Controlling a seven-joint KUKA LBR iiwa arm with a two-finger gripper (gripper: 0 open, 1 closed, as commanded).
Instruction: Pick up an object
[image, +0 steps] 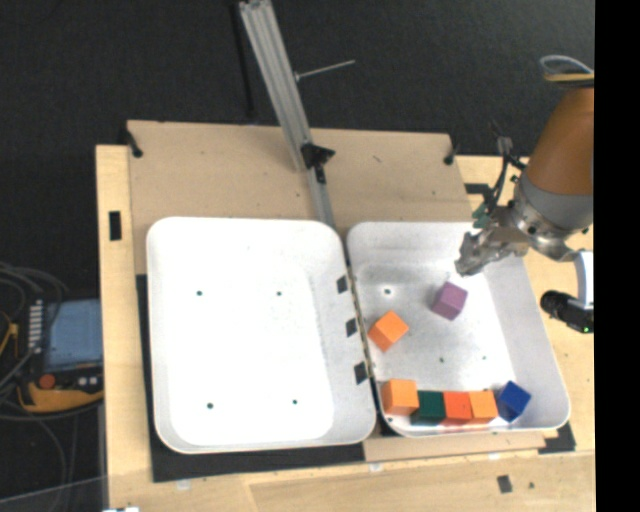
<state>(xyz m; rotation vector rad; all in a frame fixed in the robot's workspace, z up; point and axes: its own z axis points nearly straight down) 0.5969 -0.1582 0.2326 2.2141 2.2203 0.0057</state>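
In the right bin (520, 290) a purple cube (449, 299) lies near the middle and an orange cube (389, 329) sits to its lower left. Along the bin's near wall runs a row of blocks: orange (401, 395), green (431, 406), orange-red (458, 405), orange (483, 404) and blue (513, 399). My gripper (472, 258) hangs over the bin's upper right part, just above and right of the purple cube, and nothing shows between its tips.
The left bin (250, 330) lies beside the right one on the wooden bench. A slanted metal rail (285, 90) comes down from the top to the bins' far edge. Cables and a blue box (70, 335) sit off the bench at left.
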